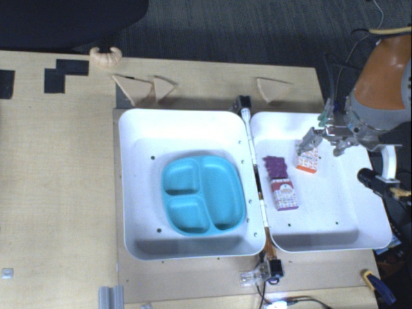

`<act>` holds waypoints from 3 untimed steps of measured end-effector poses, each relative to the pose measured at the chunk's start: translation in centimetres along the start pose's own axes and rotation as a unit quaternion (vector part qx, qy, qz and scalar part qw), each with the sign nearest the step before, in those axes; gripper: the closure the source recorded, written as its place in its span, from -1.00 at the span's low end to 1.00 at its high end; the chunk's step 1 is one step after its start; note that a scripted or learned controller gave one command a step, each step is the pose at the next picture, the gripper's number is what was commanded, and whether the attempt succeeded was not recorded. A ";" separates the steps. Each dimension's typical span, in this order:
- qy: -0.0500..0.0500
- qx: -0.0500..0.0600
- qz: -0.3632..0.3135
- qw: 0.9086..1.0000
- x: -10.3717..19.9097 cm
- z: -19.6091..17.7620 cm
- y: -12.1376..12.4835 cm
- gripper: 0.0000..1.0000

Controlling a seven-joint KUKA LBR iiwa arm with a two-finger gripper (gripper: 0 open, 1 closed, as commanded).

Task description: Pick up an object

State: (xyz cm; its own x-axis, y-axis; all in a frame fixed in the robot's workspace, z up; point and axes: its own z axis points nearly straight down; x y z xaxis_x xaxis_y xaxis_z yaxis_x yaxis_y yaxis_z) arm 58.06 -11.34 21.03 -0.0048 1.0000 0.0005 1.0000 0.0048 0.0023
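In the right bin (360, 224) lie three small things. A purple object (275, 166) sits near the bin's left wall. Just below it lies a red and white packet (284, 194). A small orange and white box (308, 162) lies further right. My gripper (325, 143) hangs at the upper right of that bin, its fingers spread open. Its left finger (310, 139) ends just above the orange and white box, and nothing shows between the fingers. A blue divided plate (203, 194) rests in the left bin (138, 172).
The grey arm with its orange band (380, 76) comes in over the right bin's far right corner. Black cables (386, 185) trail along the bin's right rim. A ridge (254, 172) separates the two bins. Wooden bench (58, 192) extends to the left.
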 end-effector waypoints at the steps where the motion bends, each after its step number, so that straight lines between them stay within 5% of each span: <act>1: 0.000 0.001 0.001 1.000 -1.1 11.3 0.6 -1.00; 2: 0.000 -0.001 0.000 1.000 -1.1 10.2 0.7 1.00; 3: -0.001 -0.001 0.001 1.000 -7.3 9.1 1.4 1.00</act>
State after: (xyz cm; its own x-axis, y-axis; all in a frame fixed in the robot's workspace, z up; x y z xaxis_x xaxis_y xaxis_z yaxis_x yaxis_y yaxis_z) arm 59.56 -18.61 11.97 -0.0021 1.0000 -0.0019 1.0000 0.0021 0.0044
